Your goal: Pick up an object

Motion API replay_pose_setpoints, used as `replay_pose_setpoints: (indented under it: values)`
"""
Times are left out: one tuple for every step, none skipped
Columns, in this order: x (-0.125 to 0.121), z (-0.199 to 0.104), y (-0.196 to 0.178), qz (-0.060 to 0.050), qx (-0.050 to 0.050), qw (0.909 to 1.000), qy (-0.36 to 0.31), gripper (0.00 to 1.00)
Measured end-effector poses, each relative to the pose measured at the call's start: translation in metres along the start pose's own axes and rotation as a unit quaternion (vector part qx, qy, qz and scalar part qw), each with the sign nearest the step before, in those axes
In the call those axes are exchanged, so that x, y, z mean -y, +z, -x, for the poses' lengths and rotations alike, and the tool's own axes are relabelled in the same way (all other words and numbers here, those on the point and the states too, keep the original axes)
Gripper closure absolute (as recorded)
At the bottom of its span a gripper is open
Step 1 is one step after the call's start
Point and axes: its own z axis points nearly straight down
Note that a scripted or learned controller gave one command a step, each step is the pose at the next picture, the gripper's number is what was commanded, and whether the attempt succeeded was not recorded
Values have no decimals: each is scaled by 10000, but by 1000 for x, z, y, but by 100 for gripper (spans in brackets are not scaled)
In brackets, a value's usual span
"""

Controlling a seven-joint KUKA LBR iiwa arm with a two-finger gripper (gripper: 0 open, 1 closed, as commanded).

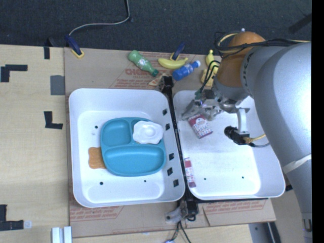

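My gripper (204, 111) hangs low over the back left part of the right bin (263, 181), just above the bin floor. Its fingers look spread, with nothing between them. A small red and white packet (202, 127) lies flat on the bin floor right in front of the fingertips, close to them or touching them. A thin red and white stick pack (189, 171) lies along the right bin's left wall, nearer the front.
The left bin (83, 186) holds a blue divided plate (132, 151), a white fried-egg toy (148, 132) on the plate's rim and an orange toast piece (94, 158). Behind the bins lie a green bottle (142, 63), a banana (172, 62) and a blue bottle (186, 70).
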Motion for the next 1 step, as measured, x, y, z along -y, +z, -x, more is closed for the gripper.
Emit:
replay_pose_setpoints:
  values:
    - [4,1,0,-2,8,10000,0,0]
